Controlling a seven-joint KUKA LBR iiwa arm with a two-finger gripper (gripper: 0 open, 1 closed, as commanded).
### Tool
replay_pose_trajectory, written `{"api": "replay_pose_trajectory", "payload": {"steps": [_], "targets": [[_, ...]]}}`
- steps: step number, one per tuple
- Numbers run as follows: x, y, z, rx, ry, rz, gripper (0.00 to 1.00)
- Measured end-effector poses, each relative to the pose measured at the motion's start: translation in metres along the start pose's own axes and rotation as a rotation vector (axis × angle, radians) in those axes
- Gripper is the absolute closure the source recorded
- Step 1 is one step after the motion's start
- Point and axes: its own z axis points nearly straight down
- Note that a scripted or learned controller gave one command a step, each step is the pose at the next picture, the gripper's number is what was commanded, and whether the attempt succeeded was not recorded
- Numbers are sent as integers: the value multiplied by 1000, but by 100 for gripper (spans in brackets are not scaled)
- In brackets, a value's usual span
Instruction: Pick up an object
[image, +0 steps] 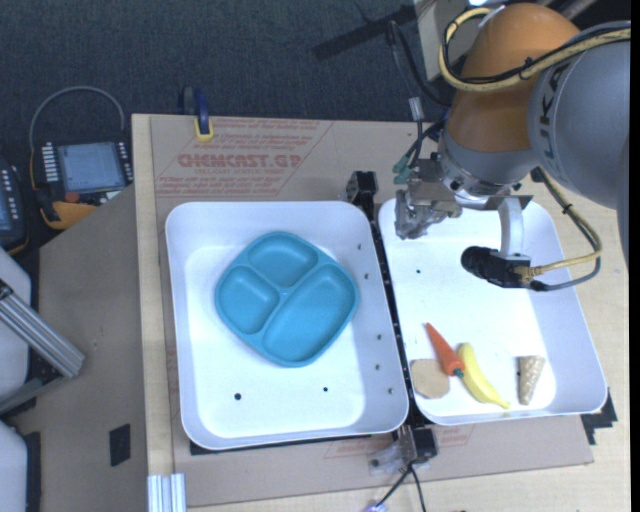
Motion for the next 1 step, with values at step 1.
{"api": "replay_pose_trajectory", "payload": {"steps": [1], "targets": [[55,-22,16,2,0,-1,100]]}}
